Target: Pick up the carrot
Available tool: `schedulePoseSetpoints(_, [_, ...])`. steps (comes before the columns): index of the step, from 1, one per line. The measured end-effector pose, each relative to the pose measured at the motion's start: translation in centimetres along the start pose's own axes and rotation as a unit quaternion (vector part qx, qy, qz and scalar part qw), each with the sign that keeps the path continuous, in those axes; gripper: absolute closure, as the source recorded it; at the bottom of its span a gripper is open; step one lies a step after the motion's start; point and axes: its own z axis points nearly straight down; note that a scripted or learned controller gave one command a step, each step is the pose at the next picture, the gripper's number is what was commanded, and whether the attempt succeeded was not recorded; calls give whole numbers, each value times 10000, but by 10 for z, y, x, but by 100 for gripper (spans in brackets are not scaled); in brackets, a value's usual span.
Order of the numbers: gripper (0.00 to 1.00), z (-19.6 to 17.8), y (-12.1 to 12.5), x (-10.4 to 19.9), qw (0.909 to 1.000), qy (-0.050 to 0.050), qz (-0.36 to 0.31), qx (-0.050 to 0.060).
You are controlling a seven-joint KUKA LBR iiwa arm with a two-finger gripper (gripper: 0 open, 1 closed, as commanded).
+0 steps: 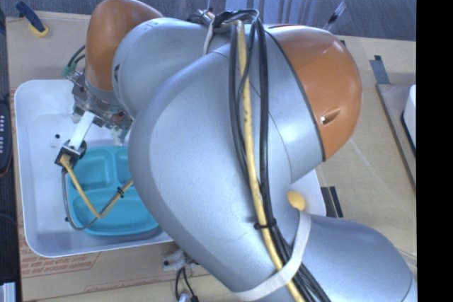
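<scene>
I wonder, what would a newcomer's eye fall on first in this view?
The huge grey robot arm with orange bands dominates, sweeping from lower right to upper left. Beside its far end, a turquoise plastic divided tray lies in the shallow white left-hand bin. A small blue-and-yellow tool rests on the bench at top left.

Blue compartment tray [106, 163] inside left white bin [32, 109], toward near wall. Blue-yellow clamp [32, 19] beyond bin's far-left corner.
</scene>
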Motion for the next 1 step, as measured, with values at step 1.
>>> schedulePoseSetpoints(1, [0,13,33,14,9859,-37,1672,12])
